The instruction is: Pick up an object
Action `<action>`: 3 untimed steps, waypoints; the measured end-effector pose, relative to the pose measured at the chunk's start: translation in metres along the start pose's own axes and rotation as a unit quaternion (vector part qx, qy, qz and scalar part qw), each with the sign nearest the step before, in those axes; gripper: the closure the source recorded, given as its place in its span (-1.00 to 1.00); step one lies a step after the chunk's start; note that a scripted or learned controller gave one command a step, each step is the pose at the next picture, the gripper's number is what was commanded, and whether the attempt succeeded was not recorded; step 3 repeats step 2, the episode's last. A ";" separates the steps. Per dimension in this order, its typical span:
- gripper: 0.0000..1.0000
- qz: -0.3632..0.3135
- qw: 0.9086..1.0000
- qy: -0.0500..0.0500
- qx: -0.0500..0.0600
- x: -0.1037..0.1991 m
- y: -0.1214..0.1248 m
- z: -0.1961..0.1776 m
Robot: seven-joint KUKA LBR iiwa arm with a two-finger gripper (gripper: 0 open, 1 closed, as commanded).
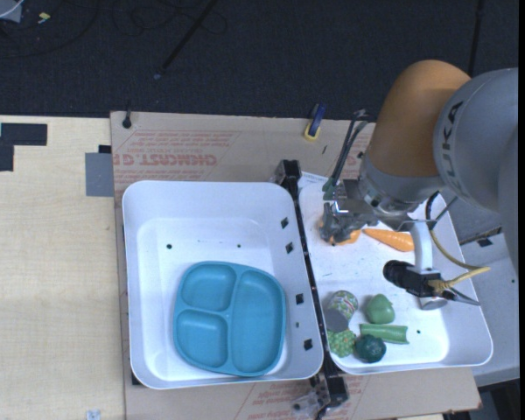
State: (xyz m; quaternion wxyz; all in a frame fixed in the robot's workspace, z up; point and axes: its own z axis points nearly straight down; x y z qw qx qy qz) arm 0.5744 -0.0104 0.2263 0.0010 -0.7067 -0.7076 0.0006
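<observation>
My gripper [337, 228] is low in the right bin [472, 339], near its far left corner. Its tip is at the left end of an orange carrot [391, 238] that lies across the bin floor, and I cannot see whether they touch. Nearer the front of this bin lie a speckled ball [340, 303], a green pepper [380, 308], a long green vegetable [385, 332], a dark green round item [369, 349] and a green-and-white patterned item [341, 343].
The left bin [149, 234] holds a blue divided plate [230, 318]. The bins' shared wall [302, 261] runs just left of the gripper. A black fitting with cables [413, 278] hangs from the arm over the right bin. The big grey and orange wrist [420, 138] looms over the bin's far side.
</observation>
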 end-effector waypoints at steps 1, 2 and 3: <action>1.00 0.001 1.000 0.000 0.001 -0.006 -0.016 -0.008; 1.00 -0.001 1.000 0.000 0.000 -0.005 -0.011 -0.010; 1.00 -0.001 1.000 0.000 0.000 -0.005 -0.011 -0.010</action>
